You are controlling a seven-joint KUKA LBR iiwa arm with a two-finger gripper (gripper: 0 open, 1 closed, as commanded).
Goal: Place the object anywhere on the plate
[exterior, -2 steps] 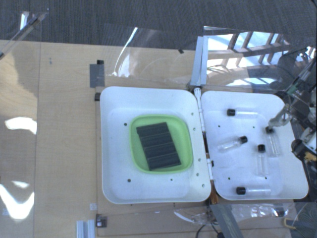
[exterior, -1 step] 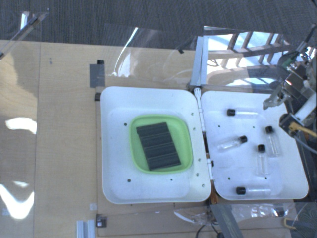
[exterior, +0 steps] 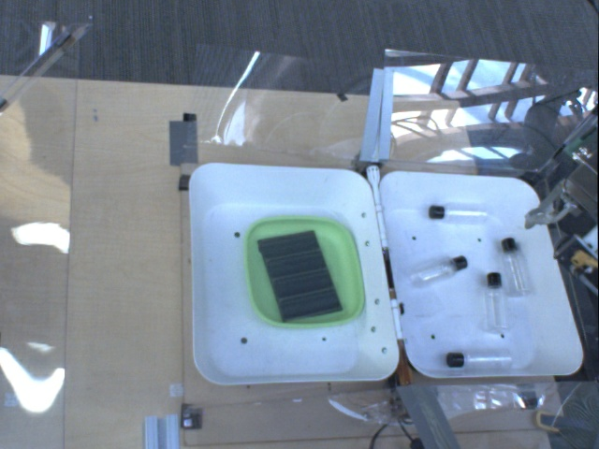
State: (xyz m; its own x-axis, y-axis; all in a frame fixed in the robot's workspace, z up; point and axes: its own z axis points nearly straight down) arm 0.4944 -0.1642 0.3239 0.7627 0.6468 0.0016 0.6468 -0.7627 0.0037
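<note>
A green square plate [exterior: 350,267] sits in the middle of the left white bin [exterior: 208,279]. A dark grey ribbed rectangular block [exterior: 298,275] lies flat on the plate, turned slightly, well inside the rim. At the far right, over the right bin's upper right edge, is my gripper [exterior: 547,214], apart from the plate and the block. Nothing shows between its tips.
The right white bin [exterior: 543,340] holds several clear vials with black caps, among them one near the top left [exterior: 455,214], one in the middle [exterior: 438,269] and one at the bottom [exterior: 479,358]. A metal divider post [exterior: 376,129] stands behind the two bins.
</note>
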